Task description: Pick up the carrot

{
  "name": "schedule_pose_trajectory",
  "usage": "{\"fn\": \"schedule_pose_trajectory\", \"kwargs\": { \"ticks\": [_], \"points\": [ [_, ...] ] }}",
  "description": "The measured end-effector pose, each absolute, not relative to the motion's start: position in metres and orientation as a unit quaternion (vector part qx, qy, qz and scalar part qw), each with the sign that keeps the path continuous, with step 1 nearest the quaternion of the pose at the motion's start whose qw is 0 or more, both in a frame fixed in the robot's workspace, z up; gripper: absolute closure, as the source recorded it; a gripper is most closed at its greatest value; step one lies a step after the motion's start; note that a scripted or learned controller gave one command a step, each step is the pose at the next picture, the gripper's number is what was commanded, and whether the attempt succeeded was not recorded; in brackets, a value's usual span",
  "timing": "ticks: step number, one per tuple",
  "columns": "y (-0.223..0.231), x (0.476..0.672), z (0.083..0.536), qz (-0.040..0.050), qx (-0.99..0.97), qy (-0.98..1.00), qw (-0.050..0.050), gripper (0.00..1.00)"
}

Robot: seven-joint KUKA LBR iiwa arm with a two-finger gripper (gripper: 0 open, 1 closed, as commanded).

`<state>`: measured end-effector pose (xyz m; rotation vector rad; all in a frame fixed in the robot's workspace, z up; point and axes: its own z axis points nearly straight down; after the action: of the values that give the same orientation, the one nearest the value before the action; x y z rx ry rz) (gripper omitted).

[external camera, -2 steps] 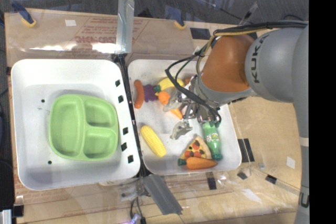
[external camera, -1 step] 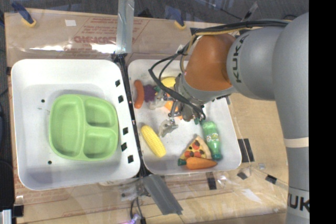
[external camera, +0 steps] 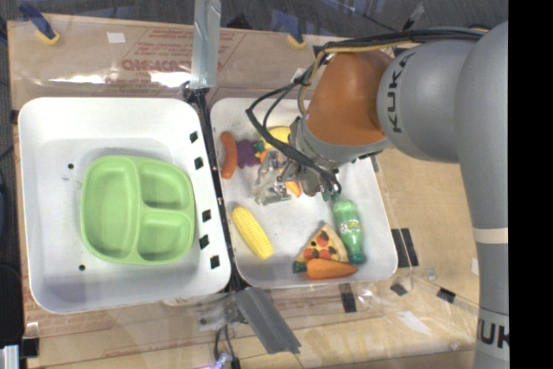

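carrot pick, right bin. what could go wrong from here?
1. The gripper sits mid-bin, well away from the carrot, which lies along the near wall of the right bin; the wall may block a finger.
2. The pizza slice touches the carrot and the green bottle is close, so a grab could catch or shove them.

A robotics lab, by the look of it. A grey industrial arm (external camera: pixel 449 91) reaches over a bench (external camera: pixel 112 56) wrapped in taped-down plastic sheeting. Two white bins (external camera: pixel 34 134) hold toy food.
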<state>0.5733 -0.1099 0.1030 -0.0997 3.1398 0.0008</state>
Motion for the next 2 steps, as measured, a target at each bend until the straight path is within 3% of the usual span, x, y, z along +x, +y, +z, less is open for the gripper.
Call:
{"fn": "schedule_pose_trajectory", "kwargs": {
  "ticks": [1, 2],
  "points": [
    [-0.149, 0.596, 0.203, -0.0022, -0.113, 0.994, 0.004, 1.0],
    [-0.101, 0.6, 0.165, 0.0005, -0.018, 1.0, 0.0, 1.0]
  ]
}}
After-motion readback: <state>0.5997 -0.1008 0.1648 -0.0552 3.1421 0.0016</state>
